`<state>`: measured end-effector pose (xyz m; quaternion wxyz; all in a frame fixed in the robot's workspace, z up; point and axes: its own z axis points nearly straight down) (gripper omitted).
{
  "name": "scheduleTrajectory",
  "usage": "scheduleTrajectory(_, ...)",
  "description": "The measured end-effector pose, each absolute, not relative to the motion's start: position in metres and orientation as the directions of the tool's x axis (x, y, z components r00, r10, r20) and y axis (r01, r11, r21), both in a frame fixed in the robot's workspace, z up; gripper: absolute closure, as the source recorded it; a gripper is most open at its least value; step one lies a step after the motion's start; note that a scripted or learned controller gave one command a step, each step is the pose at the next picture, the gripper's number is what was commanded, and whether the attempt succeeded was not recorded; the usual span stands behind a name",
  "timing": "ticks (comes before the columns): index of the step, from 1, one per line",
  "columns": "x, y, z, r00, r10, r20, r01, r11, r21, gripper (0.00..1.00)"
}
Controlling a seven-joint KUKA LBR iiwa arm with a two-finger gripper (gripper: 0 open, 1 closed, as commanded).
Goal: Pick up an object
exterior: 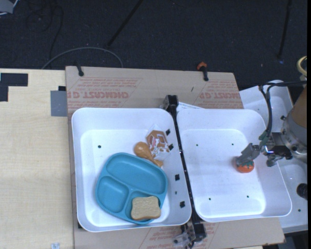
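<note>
The right bin (pixel 223 191) holds one small orange thing (pixel 244 167), lying near its right wall. The tool (pixel 248 157) sits right on top of it, touching, but whether it is apart or clamped I cannot tell. The thing looks unlifted — the reach seems done, the pick not yet.

Right bin (pixel 223 201) floor mostly bare; small orange object (pixel 244 166) near right wall. Left bin (pixel 85 170) crowded by blue tray (pixel 122 183).

Blue tray (pixel 125 183), tan bread (pixel 145 208) — small object (pixel 244 166) seemingly orange-red, white bins (pixel 225 123).
</note>
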<state>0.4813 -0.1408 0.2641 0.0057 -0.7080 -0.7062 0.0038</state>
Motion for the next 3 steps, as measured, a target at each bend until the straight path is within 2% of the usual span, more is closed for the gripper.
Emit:
scheduleTrajectory(1,0.483,-0.141,0.27,0.0,1.0,0.001,1.0,0.0,-0.004,0.0)
scheduleTrajectory(2,0.487,-0.141,0.207,0.0,1.0,0.003,1.0,0.0,-0.01,0.0)
scheduleTrajectory(3,0.477,-0.144,0.156,0.0,1.0,0.003,1.0,0.0,-0.009,0.0)
